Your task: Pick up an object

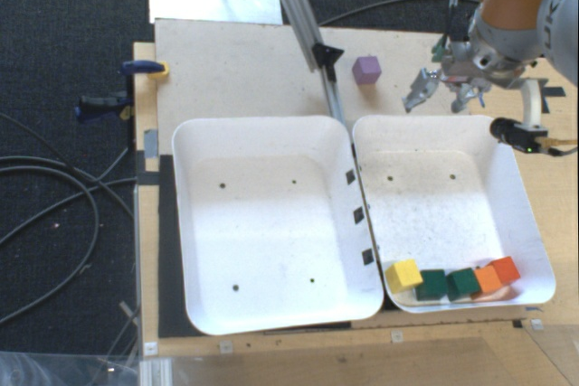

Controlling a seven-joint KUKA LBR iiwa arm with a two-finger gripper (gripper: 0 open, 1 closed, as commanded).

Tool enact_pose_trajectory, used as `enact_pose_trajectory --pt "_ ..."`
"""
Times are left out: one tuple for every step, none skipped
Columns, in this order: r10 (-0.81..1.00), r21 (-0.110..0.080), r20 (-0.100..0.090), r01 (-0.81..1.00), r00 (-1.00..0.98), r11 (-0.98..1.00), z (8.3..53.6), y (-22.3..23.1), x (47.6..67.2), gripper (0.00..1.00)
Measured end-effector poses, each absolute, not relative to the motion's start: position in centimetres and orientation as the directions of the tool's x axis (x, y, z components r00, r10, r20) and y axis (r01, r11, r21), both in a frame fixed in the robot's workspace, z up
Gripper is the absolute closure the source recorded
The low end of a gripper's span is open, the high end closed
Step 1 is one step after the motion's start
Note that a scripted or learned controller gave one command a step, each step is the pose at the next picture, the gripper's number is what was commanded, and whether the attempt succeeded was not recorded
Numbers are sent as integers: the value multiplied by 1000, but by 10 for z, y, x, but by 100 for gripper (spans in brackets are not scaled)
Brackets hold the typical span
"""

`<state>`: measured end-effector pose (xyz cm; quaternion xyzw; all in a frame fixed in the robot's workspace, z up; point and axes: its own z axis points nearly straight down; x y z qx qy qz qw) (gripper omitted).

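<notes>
Several small blocks lie in a row along the front wall of the right bin (pixel 516 194): a yellow block (pixel 403 274), two dark green blocks (pixel 431 284) (pixel 463 282), an orange block (pixel 489 278) and a red block (pixel 506 268). A purple block (pixel 366 70) sits on the bench behind the bins. My gripper (pixel 440 94) hangs above the back rim of the right bin, far from the row of blocks. Its two fingers are spread apart and nothing is between them.
The left bin (pixel 194 194) stands beside the right one. A slanted metal pole (pixel 298 4) crosses the bench behind the bins and ends near their shared back corner. A blue and yellow clamp (pixel 145 68) grips the bench's left edge. Cables lie on the dark floor at left.
</notes>
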<state>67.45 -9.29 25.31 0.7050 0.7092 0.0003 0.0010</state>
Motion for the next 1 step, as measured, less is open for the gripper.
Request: enact_pose_trajectory --pt "1000 -7 -2 1000 7 -7 160 -196 606 0"
